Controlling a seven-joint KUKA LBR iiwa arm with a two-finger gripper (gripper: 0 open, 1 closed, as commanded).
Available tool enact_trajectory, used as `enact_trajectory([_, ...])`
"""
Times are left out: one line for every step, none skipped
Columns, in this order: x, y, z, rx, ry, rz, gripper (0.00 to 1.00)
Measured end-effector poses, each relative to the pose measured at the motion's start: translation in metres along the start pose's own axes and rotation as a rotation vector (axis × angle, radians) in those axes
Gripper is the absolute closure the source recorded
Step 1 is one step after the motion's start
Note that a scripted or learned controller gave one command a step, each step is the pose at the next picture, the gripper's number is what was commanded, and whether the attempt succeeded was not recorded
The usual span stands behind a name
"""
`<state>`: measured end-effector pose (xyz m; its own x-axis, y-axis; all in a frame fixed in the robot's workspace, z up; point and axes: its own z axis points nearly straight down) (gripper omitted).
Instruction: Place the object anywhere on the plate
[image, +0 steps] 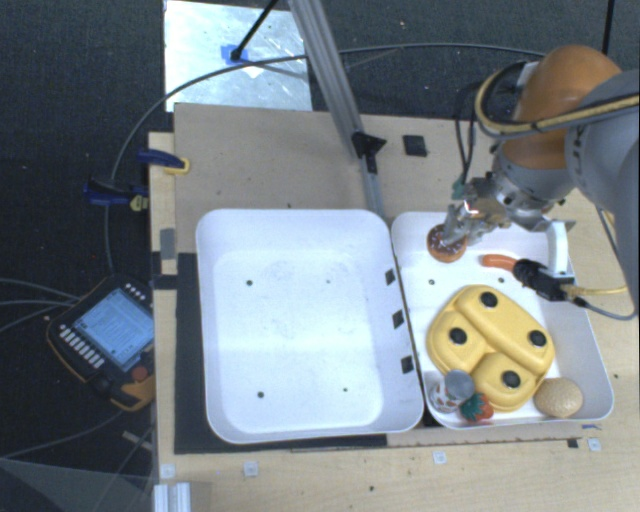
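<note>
1. The claw (458, 228) hung low over the far end of its bin (420, 290). From my feed I could not tell whether it was open or closed.
2. Right beneath the claw's tip, touching it or very nearly, sat a small brown round object (446, 246). I took this for the thing to be placed. It seemed to rest on the bin floor, and nothing showed it gripped.
3. I judged the job to be at the pick-up step, with the carry not yet begun. The next move called for a sure hold on the brown object and a straight lift. After that, a short carry from the claw toward the camera would reach the plate.
4. Just beside the claw, on the arm's side, lay an orange piece (497, 261). It was near the brown object but apart from it, and I thought a careless lift might brush it.
5. Nearer the camera than the claw lay the yellow plate (520, 340). Its three hollows were bare, so a drop in any of them would do.
6. Past the plate, farther from the claw, a grey knob (459, 383) and a red-and-green bit (474, 406) sat against the plate's edge. A tan lump (559, 397) lay in the bin's corner. None of these stood in the path.
7. Well apart from the claw, on the side away from the arm, lay the other bin (290, 330). A handheld pendant (108, 335) lay beyond it, off the bench.
</note>
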<state>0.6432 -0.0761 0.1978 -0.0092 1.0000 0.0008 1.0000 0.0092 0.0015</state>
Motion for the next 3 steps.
enact_trajectory([0.058,-0.007,0.002,0.001,0.000,0.000,1.00])
enact_trajectory([0.102,-0.004,-0.001,-0.001,0.001,-0.001,1.00])
enact_trajectory([0.153,-0.005,-0.018,-0.001,0.002,-0.001,1.00])
